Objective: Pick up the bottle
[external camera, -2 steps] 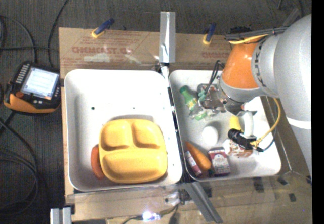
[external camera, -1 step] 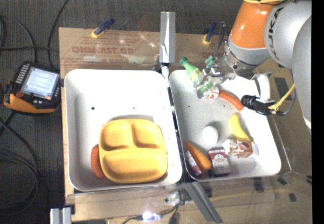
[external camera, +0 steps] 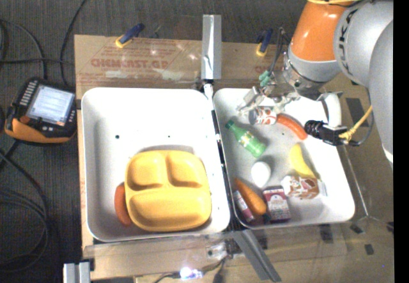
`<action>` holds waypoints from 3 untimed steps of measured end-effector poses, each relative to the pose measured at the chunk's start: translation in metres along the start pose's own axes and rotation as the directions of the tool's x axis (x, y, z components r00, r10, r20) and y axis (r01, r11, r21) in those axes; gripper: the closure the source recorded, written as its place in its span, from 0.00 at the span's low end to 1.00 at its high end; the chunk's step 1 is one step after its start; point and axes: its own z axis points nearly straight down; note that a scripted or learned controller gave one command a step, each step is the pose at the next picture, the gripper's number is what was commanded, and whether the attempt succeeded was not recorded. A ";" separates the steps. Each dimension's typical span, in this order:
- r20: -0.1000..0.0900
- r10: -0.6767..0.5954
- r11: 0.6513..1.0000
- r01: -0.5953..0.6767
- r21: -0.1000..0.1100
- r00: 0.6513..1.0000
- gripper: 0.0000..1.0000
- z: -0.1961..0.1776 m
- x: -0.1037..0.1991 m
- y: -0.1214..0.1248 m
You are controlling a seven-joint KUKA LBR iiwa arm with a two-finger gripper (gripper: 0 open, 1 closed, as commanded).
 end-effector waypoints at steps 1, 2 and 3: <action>0.000 -0.127 0.992 0.127 0.002 0.992 0.00 0.097 -0.028 -0.007; 0.009 -0.304 0.952 0.304 -0.016 0.953 0.00 0.131 -0.030 -0.044; -0.001 -0.078 0.997 0.078 0.000 0.997 0.00 0.096 -0.048 -0.031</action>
